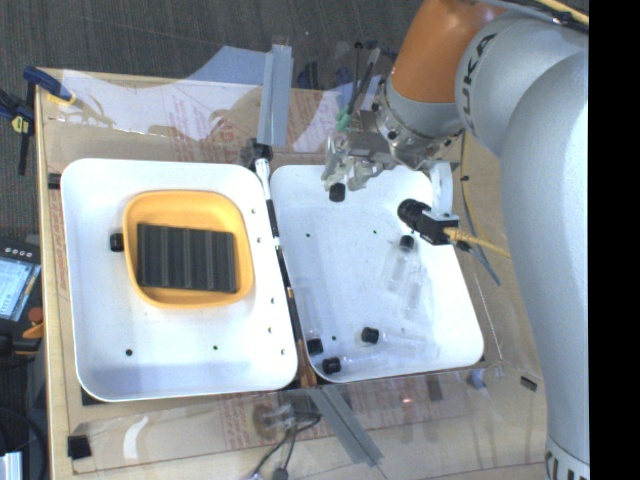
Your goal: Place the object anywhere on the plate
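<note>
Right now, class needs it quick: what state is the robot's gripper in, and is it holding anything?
Gripper: above the far edge of the right bin; open or shut cannot be told, and no object is seen in it.

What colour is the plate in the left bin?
Yellow-orange plate with a dark grey ribbed centre, seen in the camera view.

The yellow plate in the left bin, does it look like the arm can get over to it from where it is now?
Probably yes. The yellow plate lies open from above in the left bin, with a dark ridged block on it. The gripper hangs over the right bin, nothing standing between.
</note>
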{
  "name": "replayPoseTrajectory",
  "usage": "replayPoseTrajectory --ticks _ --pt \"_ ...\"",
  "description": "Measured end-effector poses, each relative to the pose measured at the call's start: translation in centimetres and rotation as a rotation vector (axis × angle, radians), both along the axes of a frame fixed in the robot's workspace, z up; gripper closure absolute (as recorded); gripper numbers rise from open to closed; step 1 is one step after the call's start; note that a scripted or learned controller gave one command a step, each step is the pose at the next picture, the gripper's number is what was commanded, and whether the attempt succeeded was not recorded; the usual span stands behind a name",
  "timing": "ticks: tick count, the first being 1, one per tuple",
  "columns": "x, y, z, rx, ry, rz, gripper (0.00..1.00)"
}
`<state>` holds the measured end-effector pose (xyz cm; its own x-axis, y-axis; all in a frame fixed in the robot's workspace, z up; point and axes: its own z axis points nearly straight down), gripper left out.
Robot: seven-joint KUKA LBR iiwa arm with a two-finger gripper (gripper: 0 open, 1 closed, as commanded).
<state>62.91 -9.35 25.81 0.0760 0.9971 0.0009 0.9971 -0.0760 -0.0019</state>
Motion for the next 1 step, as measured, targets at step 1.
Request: replayPoseTrajectory --ticks 1 --pt "0.39 4.43 5.57 -0.001 -0.001 0.112 1.0"
